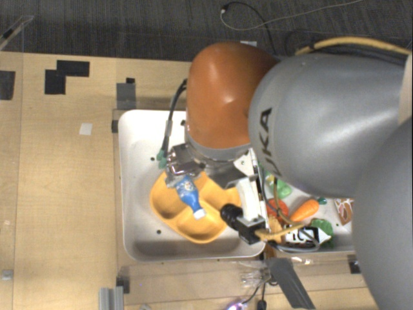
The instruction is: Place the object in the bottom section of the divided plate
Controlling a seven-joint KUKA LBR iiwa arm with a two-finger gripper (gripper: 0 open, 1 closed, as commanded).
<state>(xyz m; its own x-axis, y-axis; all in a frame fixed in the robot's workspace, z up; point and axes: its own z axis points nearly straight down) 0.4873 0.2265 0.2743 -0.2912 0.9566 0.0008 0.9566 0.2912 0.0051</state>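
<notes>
One blue obj (189, 196) on yellow plate (169, 203)

The arm (335, 108) has a smooth grey shell with a soft sheen, and its orange band (222, 95) is glossy. The yellow divided plate (169, 202) looks like smooth plastic. The table (58, 192) is pale matt wood. The white bin (139, 173) is smooth and matt.
</notes>
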